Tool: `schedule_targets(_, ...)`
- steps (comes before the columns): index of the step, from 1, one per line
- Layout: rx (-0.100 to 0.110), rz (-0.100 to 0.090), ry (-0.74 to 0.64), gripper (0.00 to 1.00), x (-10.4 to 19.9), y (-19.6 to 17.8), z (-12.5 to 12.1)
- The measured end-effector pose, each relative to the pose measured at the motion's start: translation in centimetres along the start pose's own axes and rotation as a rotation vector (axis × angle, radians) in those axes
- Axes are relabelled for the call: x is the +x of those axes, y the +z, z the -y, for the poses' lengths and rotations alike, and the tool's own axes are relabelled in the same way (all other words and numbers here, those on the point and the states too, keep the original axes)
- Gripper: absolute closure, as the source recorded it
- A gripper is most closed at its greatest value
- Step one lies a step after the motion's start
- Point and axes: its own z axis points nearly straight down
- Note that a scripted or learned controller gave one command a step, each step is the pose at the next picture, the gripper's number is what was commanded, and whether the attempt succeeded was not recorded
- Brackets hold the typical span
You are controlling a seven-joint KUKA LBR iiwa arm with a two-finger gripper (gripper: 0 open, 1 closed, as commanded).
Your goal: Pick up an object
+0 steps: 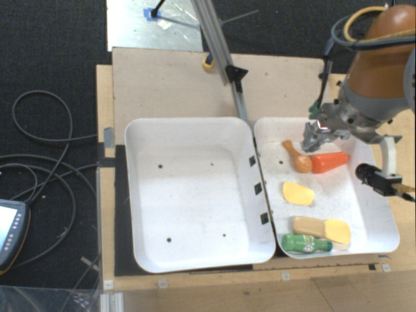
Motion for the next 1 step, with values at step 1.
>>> schedule_targets(1,0.002,-0.001,-0.001,1.00,5.61,1.92,-0.24)
